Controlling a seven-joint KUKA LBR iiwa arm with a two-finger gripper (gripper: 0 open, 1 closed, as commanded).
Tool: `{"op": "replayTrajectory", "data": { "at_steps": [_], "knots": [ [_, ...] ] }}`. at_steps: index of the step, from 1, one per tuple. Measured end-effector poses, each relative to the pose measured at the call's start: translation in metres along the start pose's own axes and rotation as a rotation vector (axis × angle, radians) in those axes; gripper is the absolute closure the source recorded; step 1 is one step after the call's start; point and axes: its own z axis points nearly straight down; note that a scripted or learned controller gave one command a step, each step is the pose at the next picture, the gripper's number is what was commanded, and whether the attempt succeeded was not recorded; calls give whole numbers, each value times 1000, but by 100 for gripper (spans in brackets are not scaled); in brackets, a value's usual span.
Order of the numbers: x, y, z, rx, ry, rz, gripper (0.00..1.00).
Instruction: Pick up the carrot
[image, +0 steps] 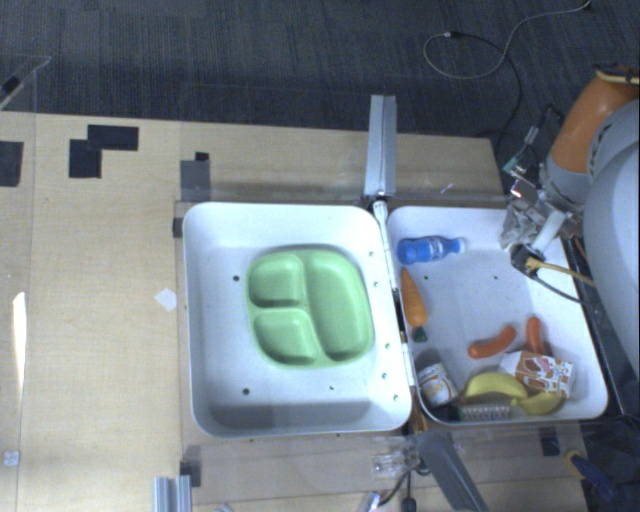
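Early approach, by the look of it. Right bin (590, 395) holding the clutter; gripper (527, 232) over its upper right corner, open or closed impossible to tell; carrot (411, 303) well apart, against the left wall. Next: across, then down.

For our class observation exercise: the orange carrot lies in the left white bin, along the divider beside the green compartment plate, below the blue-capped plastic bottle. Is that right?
Not quite. The camera view shows the orange carrot in the right white bin, against its left wall by the divider. The green compartment plate sits alone in the left white bin. The rest holds: the carrot lies below the blue-capped plastic bottle.
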Motion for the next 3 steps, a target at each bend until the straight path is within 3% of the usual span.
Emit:
{"op": "replayTrajectory", "data": {
  "at_steps": [1, 2, 3],
  "knots": [
    [7, -11, 13, 1, 0, 311, 100],
    [3, -12, 39, 1, 0, 406, 100],
    [-29, -14, 39, 1, -1, 390, 100]
  ]
}}
